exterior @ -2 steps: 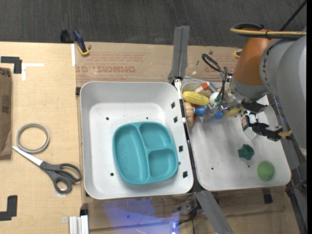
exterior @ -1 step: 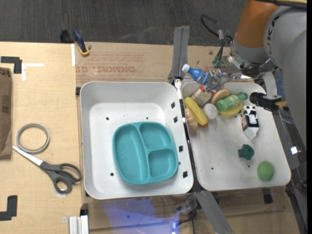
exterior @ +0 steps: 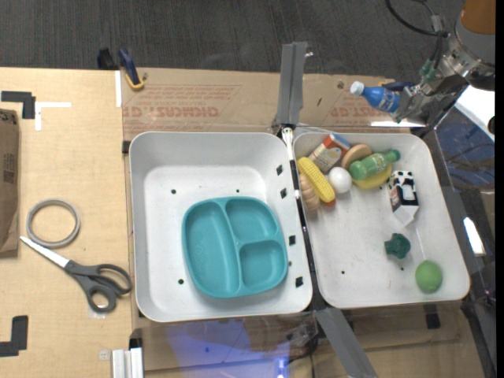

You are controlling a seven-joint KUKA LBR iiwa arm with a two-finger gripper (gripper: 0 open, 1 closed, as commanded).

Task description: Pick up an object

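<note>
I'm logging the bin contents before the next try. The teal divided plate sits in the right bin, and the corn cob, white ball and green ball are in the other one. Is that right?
Not quite. The camera view shows the teal divided plate in the left bin, not the right one. The corn cob, white ball and green ball are in the other one, the right bin.

Setting: a light wooden bench [exterior: 71, 305] with black tape marks, partly overlaid by brown cardboard [exterior: 205, 101]. Beyond its far edge lies dark grey floor [exterior: 236, 14], possibly carpeted. A bluish glow [exterior: 228, 353] lights the near edge.
</note>
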